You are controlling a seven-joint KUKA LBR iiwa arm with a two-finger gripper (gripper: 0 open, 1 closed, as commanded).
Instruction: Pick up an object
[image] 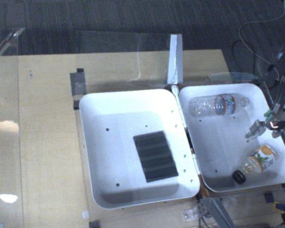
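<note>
Gripper (261, 128) blurred, arm cut off at right edge

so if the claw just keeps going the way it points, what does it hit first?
The claw points left and slightly down over the right bin. That line looks free of both bottles, so it would likely meet bare bin floor first; depth is hard to judge from above.

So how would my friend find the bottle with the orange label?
Look in the right bin. The bottle with the orange label lies at the near edge, black cap pointing left. The other bottle, along the far wall, has a blue label.
</note>
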